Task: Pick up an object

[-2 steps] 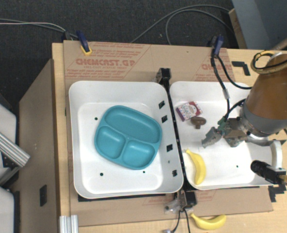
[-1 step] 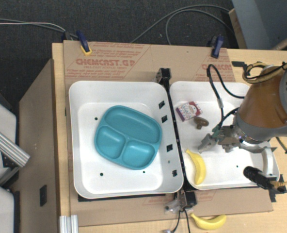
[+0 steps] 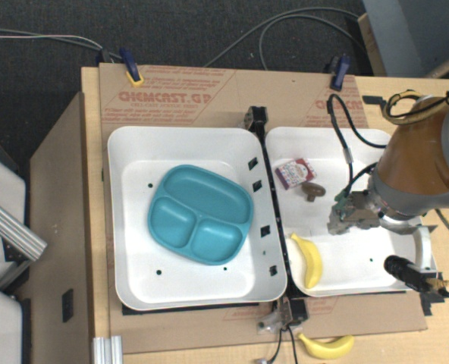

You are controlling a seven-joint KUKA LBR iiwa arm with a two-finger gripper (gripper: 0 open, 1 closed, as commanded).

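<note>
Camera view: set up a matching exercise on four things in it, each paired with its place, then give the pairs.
Things:
1. teal divided plastic plate
2. yellow banana
3. purple and white packet
4. second yellow banana

Places:
A. right bin, far part
B. outside the bins, on the bench's near edge
C. left bin
D. right bin, near left corner

Pairs: 1-C, 2-D, 3-A, 4-B

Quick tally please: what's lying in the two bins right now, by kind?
Tray: 1
Banana: 1
Packet: 1
Small brown item: 1
Total: 4
A second banana lies outside the bins, on the bench's near edge.
</note>
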